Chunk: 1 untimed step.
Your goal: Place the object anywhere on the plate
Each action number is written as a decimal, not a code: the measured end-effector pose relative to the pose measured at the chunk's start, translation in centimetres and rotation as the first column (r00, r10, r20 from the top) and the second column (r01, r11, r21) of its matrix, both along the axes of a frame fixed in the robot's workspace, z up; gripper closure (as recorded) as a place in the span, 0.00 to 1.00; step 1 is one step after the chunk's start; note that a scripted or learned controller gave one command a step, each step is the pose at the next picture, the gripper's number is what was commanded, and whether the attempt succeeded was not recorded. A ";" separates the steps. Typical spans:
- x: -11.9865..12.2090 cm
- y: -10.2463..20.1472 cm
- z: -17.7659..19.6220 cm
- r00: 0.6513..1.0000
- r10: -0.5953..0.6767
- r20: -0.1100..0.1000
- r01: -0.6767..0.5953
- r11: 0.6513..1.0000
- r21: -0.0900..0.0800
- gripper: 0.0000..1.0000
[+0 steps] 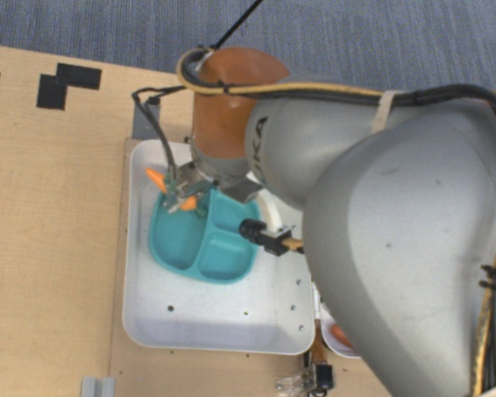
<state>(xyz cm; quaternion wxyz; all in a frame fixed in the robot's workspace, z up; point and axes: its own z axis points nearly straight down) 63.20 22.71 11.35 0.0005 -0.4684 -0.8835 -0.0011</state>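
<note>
Pincer (pixel 180 197): low over the far-left corner of the plate, pointing down. Cannot tell whether it is wide or narrow, since the wrist hides it from above.
Orange object (pixel 155 177): thin and elongated. One end shows left of the pincer by the plate's rim, and a second orange bit shows on the pincer's right, over the teal. Cannot tell whether it is gripped or only lying under the pincer.
Handling, judged: light, small and probably stiff plastic with a smooth skin, so it may slip or pivot if pinched near an end. Best taken across its narrow width at mid-length.
Plate (pixel 215 260): teal, divided into compartments by low ridges, lying flat.
Left bin (pixel 216 331): white and shallow; the plate sits in its far half.
Arm (pixel 383 251): covers most of the right side.
Table (pixel 41 242): pale wood, bare to the left of the bin.
</note>
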 end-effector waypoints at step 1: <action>2.6 -0.7 15.2 0.999 -0.021 0.024 0.021 1.000 0.005 1.00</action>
